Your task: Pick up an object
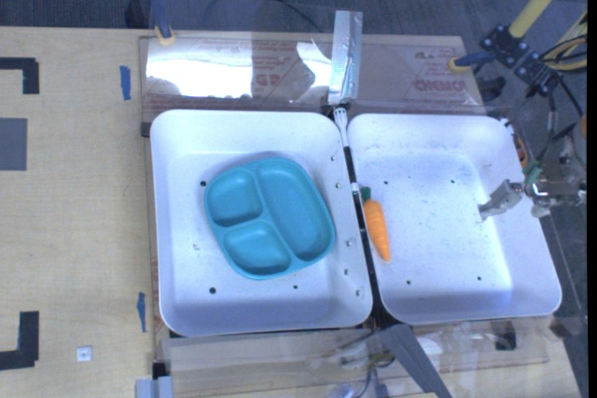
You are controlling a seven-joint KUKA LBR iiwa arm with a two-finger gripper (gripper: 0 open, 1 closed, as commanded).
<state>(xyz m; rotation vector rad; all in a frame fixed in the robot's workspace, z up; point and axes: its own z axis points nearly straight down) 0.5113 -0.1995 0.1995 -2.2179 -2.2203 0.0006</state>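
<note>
In the right bin [466, 284], the toy carrot [376, 227] lies against the left wall. The gripper [504, 198] sits at the right rim; its state cannot be determined. Red lettering behind the bins is illegible.

at the right edge of the camera view a small piece of the robot shows: a pale grey metal gripper part [501, 198] with an angular, finger-like shape, joined to a whitish-grey block just to its right. thin dark cables run around this hardware. a small orange and green detail sits just above it. whether the fingers are parted cannot be told.
</note>
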